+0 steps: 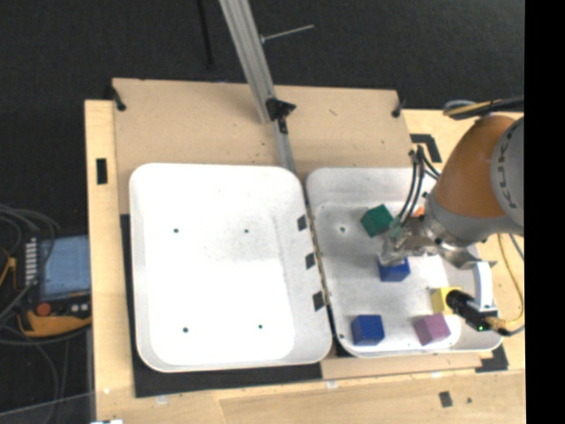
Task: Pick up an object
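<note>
Your gripper [394, 253] sits low in right bin [340, 193], directly over blue block [395, 270], touching or nearly touching its top. Finger state: cannot tell, wrist hides it. Green block [377, 220] lies just up-left of gripper. Second blue block [367, 329] rests near bin's front edge, purple block [432, 329] to its right, yellow block [437, 299] above purple one. Left bin [216, 263] sits alongside.
</note>
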Controlling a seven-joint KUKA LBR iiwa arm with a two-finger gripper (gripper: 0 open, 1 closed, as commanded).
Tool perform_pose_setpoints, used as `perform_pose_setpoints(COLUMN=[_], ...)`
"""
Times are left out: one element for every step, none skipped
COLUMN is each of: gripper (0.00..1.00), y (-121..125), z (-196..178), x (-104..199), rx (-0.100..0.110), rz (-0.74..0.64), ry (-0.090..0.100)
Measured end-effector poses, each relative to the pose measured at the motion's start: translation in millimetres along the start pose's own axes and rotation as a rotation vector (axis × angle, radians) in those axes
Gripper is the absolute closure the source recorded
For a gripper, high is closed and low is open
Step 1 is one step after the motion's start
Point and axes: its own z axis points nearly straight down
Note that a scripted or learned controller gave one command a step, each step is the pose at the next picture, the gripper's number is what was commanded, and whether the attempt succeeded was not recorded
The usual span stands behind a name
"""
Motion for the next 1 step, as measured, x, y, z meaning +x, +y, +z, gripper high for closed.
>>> perform_pose_setpoints(gripper=[1.0], y=[6.6], z=[-62.2], x=[4.2], rx=[0.011], rz=[-0.013], ry=[0.005])
